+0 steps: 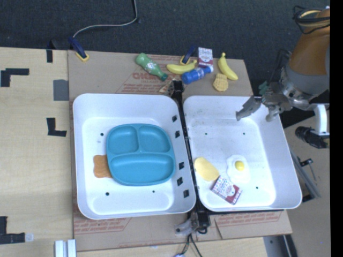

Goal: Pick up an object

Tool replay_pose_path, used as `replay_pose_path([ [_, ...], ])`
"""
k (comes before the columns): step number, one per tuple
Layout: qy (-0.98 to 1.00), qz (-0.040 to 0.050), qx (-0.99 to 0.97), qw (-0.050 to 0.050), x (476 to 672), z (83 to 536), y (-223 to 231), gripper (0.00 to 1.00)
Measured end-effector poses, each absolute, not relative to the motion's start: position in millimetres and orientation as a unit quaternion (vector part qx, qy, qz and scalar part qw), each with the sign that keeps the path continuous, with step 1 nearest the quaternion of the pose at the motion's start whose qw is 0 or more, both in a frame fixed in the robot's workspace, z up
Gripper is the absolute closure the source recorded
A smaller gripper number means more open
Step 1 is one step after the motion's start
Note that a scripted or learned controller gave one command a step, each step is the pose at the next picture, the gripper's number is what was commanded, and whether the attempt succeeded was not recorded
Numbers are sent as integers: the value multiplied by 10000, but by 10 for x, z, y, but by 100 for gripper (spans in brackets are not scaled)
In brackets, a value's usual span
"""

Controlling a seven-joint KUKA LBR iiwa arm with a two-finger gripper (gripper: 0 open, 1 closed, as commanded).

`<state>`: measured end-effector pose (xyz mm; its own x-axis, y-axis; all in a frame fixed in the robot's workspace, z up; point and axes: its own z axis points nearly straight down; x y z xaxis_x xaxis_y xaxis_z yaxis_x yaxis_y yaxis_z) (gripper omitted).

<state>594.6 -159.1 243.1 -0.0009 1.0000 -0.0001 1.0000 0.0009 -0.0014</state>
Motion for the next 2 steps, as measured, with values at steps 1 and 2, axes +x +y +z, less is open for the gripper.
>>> replay_pose_path([
  [1, -7069, 13, -7073, 21, 5535, 1305, -1783, 0],
  [2, -7072, 4, -7070, 10, 5126, 943, -1329, 0],
])
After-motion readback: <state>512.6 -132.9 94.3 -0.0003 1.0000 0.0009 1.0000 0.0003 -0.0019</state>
